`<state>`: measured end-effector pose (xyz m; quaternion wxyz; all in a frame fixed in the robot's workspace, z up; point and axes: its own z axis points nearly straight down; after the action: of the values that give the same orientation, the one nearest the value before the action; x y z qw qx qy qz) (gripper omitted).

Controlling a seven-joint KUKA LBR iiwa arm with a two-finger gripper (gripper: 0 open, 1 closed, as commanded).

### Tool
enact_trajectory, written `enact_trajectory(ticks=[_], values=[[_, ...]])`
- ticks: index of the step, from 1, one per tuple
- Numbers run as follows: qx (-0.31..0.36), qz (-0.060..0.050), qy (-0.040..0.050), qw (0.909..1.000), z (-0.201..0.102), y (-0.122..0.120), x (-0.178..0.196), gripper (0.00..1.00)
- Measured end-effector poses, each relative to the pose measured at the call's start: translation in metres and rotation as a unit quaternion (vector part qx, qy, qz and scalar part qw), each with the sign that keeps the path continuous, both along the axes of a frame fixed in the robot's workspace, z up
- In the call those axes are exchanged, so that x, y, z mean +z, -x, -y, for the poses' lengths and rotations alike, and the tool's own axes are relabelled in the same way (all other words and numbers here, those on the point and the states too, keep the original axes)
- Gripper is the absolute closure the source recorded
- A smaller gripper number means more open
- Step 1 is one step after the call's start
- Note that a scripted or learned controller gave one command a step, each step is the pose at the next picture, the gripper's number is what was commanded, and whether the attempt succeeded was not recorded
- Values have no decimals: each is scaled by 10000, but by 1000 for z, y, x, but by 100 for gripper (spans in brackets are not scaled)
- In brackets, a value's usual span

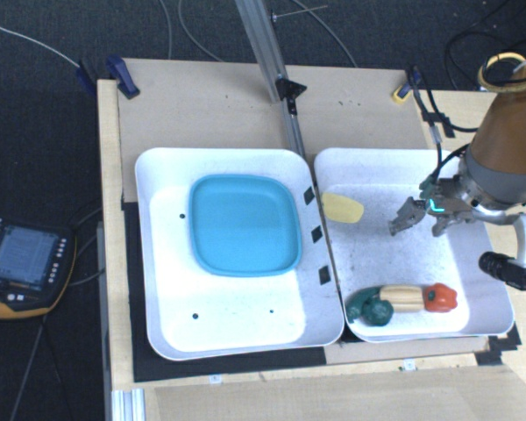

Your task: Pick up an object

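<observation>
In the right bin (pixel 381 169) lie a pale yellow flat piece (pixel 343 207) near its left wall, and along its front edge a dark green lump (pixel 371 309), a tan stick-shaped piece (pixel 403 298) and a red tomato-like object (pixel 439 298) in a row. My gripper (pixel 423 221) hangs over the middle right of that bin, fingers spread open with nothing between them. It is apart from the yellow piece to its left and above the row of objects at the front.
The left bin (pixel 167 261) holds a light blue square plate (pixel 244 224). A metal pole (pixel 265 33) slants in from the top to the seam between the bins. Cables run along the bench's right side beside the arm. A handheld pendant (pixel 22 266) lies off the bench at left.
</observation>
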<state>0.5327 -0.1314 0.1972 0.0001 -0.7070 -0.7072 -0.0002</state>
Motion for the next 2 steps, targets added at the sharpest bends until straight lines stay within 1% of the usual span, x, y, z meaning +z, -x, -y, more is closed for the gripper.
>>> enact_trajectory(ticks=[1, 2], values=[[0, -1, 0, 10000, 0, 0, 0, 0], [-3, -25, -2, 10000, 4, 1, -62, 0]])
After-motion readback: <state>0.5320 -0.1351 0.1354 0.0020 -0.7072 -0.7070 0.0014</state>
